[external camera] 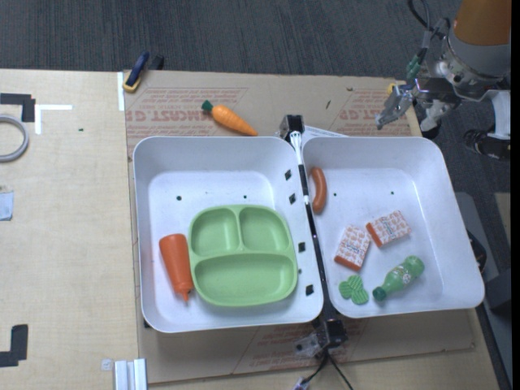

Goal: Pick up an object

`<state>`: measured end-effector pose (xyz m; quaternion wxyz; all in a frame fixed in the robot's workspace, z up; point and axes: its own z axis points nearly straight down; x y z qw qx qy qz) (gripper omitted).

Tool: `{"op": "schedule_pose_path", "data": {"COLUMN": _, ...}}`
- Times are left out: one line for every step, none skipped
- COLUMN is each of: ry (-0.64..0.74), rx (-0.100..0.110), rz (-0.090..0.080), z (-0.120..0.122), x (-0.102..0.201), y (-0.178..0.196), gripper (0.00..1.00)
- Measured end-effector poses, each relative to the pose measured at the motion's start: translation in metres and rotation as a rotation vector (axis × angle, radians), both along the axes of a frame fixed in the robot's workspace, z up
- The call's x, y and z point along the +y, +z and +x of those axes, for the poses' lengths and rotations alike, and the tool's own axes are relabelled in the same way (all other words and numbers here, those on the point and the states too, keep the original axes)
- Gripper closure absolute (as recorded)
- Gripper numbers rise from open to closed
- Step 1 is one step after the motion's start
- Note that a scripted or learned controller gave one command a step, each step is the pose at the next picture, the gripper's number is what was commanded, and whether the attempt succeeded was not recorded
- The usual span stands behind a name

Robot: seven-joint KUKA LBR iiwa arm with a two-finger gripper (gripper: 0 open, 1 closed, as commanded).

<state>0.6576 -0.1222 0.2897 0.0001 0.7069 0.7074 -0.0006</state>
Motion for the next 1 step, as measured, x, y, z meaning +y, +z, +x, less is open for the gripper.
{"op": "schedule_pose_path", "data": {"ry": -0.166, "rx": 0.001, "rz": 0.001, "z": -0.0848, "x": 0.0234, "y": -0.1419, "gripper": 0.0}}
